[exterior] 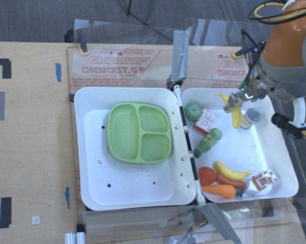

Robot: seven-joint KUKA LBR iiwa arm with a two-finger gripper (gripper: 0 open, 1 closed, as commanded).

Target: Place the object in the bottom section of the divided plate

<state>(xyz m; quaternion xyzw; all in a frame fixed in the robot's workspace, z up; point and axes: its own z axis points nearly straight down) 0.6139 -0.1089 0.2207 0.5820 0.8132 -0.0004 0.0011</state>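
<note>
From above, the green divided plate point(139, 133) lies in the left white bin point(91, 177), its three sections bare: one long section on the side away from the right bin and two smaller ones stacked on the side toward it.

The right white bin point(275, 151) holds the toys. A green apple point(193, 111) sits just past the plate's side of that bin, with a red-and-white carton point(206, 120) touching it. A green bottle point(207, 141) lies tilted just below the carton. Farther from the plate, along the bin's near edge, a red tomato point(207, 175), an orange carrot point(219, 190), a sausage point(230, 181) and a yellow banana point(231, 171) cluster together, beside a white-and-orange packet point(263, 180).

The gripper point(233, 103) hangs over the far part of the right bin, well apart from the plate. Just under it stands a yellow object point(237, 118), with a small jar point(251, 118) beside it. Whether the fingers are spread or closed around anything cannot be told.
</note>
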